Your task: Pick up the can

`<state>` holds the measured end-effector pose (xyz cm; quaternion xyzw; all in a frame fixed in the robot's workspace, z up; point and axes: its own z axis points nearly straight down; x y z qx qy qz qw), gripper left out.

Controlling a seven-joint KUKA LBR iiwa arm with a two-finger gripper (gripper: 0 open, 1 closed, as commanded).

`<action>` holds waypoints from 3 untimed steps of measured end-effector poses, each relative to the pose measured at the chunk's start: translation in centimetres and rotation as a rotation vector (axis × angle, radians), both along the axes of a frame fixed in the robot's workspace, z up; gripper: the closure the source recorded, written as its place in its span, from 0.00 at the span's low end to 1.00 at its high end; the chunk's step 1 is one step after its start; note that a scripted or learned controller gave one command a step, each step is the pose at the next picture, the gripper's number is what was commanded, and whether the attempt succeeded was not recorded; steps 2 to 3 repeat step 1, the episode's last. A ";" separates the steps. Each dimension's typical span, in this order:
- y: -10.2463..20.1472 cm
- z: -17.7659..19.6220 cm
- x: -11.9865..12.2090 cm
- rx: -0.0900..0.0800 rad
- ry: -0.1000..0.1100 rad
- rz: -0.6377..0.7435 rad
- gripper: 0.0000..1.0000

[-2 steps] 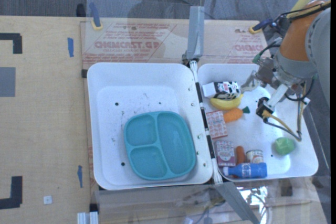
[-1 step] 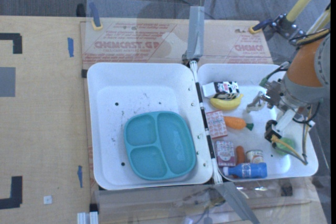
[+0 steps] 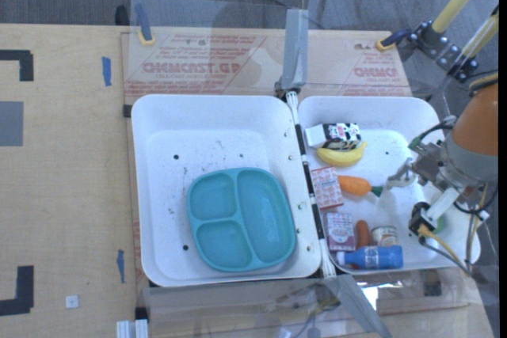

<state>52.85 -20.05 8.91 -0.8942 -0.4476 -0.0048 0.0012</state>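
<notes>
Arm low over right bin (image 3: 396, 111) – fingers (image 3: 398, 180) state unclear – can (image 3: 385, 235) apart, near bottle (image 3: 372, 256)

The can (image 3: 385, 235) stands hemmed in at the near end of the right bin (image 3: 396, 108), with a blue bottle (image 3: 374, 256) lying just in front of it, a sausage (image 3: 362, 233) close on its left and a small carton (image 3: 340, 230) beyond that. The right side of that bin, from the can up toward the far wall, is bare white floor, though the gripper (image 3: 398, 180) and wrist cables hang over it. In the left bin (image 3: 158, 123) 1 teal divided plate (image 3: 239, 218) fills the near middle, leaving its far half open.
</notes>
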 end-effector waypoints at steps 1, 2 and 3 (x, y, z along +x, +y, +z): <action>-0.5 0.9 -0.1 -0.008 0.001 -0.005 1.00; -0.5 0.9 -0.1 -0.008 0.001 -0.005 1.00; -0.5 0.9 -0.1 -0.008 0.001 -0.005 1.00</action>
